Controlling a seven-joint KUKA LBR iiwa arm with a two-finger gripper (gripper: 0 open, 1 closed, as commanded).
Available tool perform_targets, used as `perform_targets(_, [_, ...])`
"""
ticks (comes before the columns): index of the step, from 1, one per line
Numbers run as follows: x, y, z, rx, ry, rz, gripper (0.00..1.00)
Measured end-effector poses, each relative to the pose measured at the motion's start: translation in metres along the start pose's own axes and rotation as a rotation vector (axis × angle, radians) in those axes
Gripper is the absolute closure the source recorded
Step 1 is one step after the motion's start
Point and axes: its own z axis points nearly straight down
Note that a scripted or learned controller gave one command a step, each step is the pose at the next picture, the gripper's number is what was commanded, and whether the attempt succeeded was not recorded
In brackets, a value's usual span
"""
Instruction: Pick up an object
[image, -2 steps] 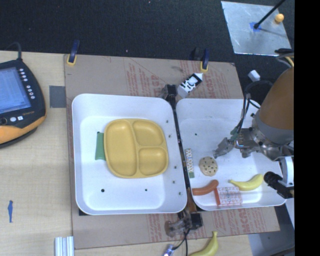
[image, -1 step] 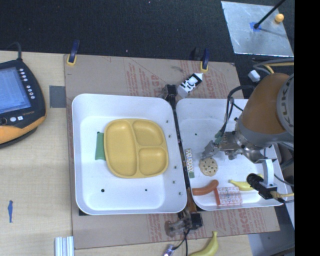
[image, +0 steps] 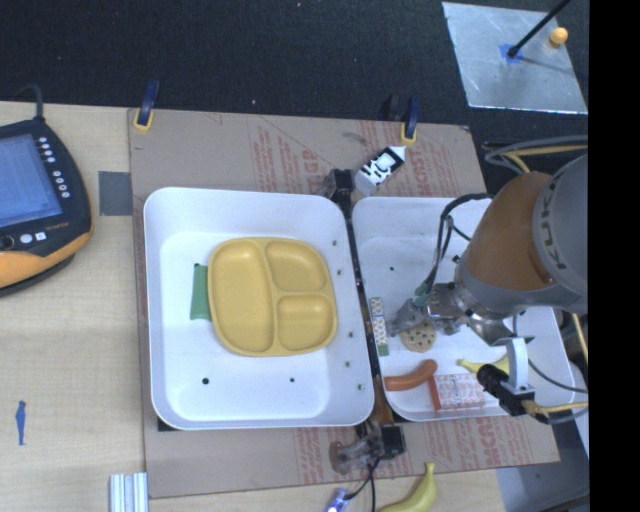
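Observation:
My gripper (image: 414, 316) hangs low over the left part of the right bin (image: 400, 225), reaching in from the right under the orange-banded arm. Just below it lies a round tan cookie (image: 416, 340), very close to the gripper's tip. An orange sausage (image: 411, 376) rests near the bin's front edge. Beside it sits a small red and white box (image: 458, 392), and a small yellow piece (image: 470, 366) lies just behind that box. The arm hides the right half of this bin.
The left bin (image: 170, 390) holds a yellow divided plate (image: 270, 294) lying on a green flat piece (image: 200, 292). A teach pendant (image: 35, 205) sits at the far left of the bench. A banana (image: 414, 493) lies in front of the bins.

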Motion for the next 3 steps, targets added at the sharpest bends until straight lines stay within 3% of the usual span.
perform_targets(1, [-0.002, 0.003, -0.014, -0.006, -0.004, -0.005, 1.00])
perform_targets(2, [-0.002, 0.003, -0.014, -0.006, -0.004, -0.004, 0.00])
perform_targets(3, [-0.003, 0.003, -0.024, -0.007, -0.007, -0.009, 1.00])
